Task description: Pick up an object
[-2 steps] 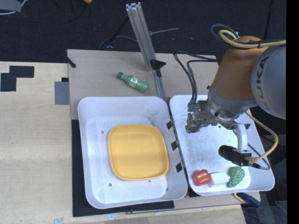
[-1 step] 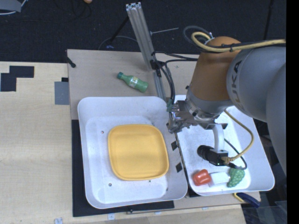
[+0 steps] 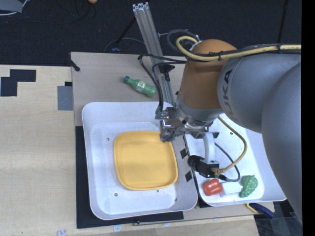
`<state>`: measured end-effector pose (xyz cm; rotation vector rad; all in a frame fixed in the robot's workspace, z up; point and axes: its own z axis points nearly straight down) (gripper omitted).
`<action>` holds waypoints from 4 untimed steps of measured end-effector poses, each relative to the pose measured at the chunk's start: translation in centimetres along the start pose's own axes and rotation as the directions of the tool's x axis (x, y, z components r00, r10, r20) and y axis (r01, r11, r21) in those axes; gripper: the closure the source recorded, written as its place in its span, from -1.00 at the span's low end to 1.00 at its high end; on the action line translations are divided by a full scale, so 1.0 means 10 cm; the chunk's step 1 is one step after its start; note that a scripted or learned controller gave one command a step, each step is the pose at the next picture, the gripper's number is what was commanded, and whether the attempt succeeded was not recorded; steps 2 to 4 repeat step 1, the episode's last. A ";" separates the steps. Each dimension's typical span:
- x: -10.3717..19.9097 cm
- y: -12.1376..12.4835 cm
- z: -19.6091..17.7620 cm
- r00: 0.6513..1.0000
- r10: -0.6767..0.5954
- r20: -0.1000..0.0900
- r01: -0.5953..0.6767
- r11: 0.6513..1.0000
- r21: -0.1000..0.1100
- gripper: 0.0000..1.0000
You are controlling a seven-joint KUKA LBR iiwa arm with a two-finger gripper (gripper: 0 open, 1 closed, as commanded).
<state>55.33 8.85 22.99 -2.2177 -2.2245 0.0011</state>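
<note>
A yellow square plate (image 3: 145,160) lies flat in the left white bin (image 3: 96,181). My gripper (image 3: 167,132) hangs at the plate's upper right corner, low over its rim, with the big grey and orange wrist right behind it. In the right bin (image 3: 268,193), near the front, sit a small red vegetable (image 3: 212,186) and a green broccoli piece (image 3: 248,185). Whether anything is between the gripper's parts is hidden by the wrist hardware.
A green bottle (image 3: 139,85) lies on its side on the bench behind the left bin. A slanted aluminium post (image 3: 150,31) rises behind the gripper. Cables loop from the wrist over the right bin. The arm covers most of the right bin.
</note>
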 end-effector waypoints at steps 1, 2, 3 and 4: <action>-0.01 0.00 0.00 1.000 0.002 0.000 -0.002 1.000 0.000 -1.00; -0.01 0.00 0.00 1.000 0.002 0.000 -0.002 1.000 0.000 -1.00; -0.01 0.00 0.00 1.000 0.002 0.000 -0.002 1.000 0.000 -1.00; -0.01 0.00 0.00 1.000 0.002 0.000 -0.002 1.000 0.000 -1.00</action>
